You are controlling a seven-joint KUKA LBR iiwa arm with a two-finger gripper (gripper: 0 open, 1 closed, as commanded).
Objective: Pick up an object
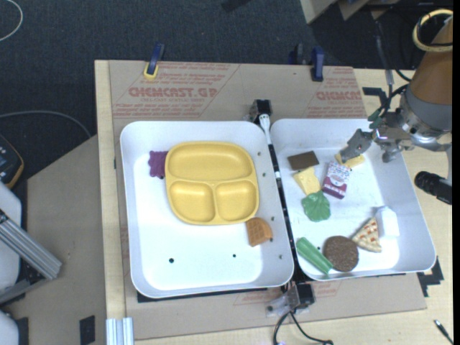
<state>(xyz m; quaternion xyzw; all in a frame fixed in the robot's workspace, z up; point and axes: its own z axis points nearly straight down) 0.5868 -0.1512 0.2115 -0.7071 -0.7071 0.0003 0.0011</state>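
Brown patty (pixel 341 253) beside green stick (pixel 313 255), pizza slice (pixel 368 236), yellow tray (pixel 212 180) left bin

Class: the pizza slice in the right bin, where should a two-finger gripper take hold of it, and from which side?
Grip the pizza slice across its two straight edges near the wide crust end, coming from above. It lies flat, and the white block seems to crowd its right side, so a side approach looks awkward.

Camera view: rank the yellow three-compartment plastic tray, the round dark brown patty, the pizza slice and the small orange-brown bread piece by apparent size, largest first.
1. Yellow three-compartment plastic tray, by far the largest.
2. Round dark brown patty.
3. Pizza slice and small orange-brown bread piece: they look alike in size, so I leave them unranked.
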